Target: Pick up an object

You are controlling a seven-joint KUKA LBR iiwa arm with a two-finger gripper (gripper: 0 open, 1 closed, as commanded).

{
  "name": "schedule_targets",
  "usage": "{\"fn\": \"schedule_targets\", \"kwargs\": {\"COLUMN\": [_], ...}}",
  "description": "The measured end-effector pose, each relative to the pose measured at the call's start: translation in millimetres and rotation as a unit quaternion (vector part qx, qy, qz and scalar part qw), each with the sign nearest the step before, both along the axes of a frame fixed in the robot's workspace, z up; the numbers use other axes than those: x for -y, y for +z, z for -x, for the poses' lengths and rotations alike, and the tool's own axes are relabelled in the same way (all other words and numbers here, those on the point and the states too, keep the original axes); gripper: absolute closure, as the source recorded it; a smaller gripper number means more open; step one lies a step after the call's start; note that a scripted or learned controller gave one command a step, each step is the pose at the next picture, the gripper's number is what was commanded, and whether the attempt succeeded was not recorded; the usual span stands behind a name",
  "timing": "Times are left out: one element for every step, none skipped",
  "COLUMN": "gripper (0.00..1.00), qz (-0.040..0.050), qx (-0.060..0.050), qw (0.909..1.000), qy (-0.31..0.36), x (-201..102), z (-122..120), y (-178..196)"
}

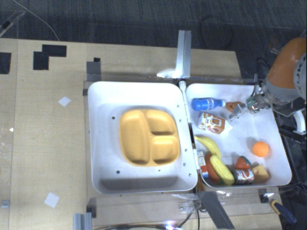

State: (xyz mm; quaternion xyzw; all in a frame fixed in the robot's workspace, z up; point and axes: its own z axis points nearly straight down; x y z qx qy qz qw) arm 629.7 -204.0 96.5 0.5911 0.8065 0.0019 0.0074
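A slanted overhead view is showing a pale wooden bench (43, 143) carrying two shallow white bins side by side. Nearest the viewer, along the front edge of the right white bin (280, 143), a cluster of toy food is lying packed together: a yellow plastic corn cob (221, 169), a curved yellow plastic banana (209, 144) just behind it, a small red-labelled can (244, 176) and a tan block (261, 172) beside that. A little farther back, a small orange ball (261, 149) is sitting alone on bare bin floor, apart from everything else. Beyond it, a white and red carton (212, 123) is lying flat, and behind that a blue plastic bottle (207, 103) is lying on its side near the far wall, with a small brown object (234, 106) to its right. The left white bin (103, 143) is holding a yellow plastic divided tray (148, 137).

The grey arm's pincer (253, 103) is hanging at the far right of the right bin, just beside the brown object; whether its tips are spread or together cannot be told from here, and nothing is visibly held.

Doing this step well probably means choosing one isolated target. The brown object is nearest; the orange ball has clear space around it but may roll. Descending straight down, centred over the item, and closing only once the tips are straddling it would likely work best
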Motion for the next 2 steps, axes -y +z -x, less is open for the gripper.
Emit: {"fn": "schedule_targets", "kwargs": {"gripper": [0.0,0.0], "qz": [-0.0022,-0.0013], "qx": [-0.006,-0.003], "qw": [0.9997,0.9995], "qy": [0.024,0.032], "x": [1.5,-3.9], "z": [19.2,0.3], "y": [21.2,-10.4]}}
